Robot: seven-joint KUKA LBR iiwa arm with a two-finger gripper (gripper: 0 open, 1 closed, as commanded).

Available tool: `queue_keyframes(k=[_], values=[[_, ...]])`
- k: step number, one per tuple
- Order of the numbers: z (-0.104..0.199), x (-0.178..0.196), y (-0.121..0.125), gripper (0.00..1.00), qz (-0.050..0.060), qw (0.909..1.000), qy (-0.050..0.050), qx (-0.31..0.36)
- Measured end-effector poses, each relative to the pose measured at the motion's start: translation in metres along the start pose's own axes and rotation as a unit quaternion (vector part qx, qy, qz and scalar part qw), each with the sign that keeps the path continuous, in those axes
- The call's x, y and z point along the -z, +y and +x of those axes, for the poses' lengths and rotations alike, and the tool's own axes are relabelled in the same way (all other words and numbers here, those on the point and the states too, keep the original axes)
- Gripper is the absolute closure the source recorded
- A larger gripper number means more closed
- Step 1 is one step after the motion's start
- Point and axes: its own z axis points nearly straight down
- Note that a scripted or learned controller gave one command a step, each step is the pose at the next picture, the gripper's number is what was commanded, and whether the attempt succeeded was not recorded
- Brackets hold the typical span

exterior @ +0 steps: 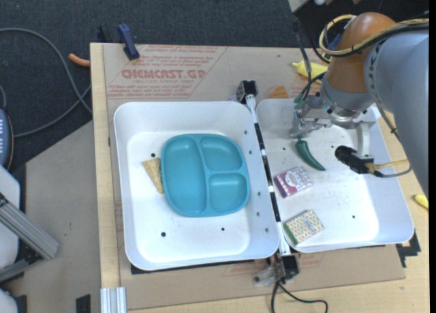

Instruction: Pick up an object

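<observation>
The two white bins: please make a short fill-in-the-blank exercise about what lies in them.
1. The divided plate in the left bin is ____ in colour.
2. The gripper hangs over the ____ bin.
3. The green chili pepper lies in the ____ bin.

Missing words: teal; right; right

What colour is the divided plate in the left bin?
Teal blue, plain, no pattern: the divided plate shows clearly in the camera view.
</observation>
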Motion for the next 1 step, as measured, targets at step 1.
queue_keyframes(k=[1], values=[[0.0, -0.0002, -0.0001, 0.0, 0.0, 1.0, 0.0, 0.0]])
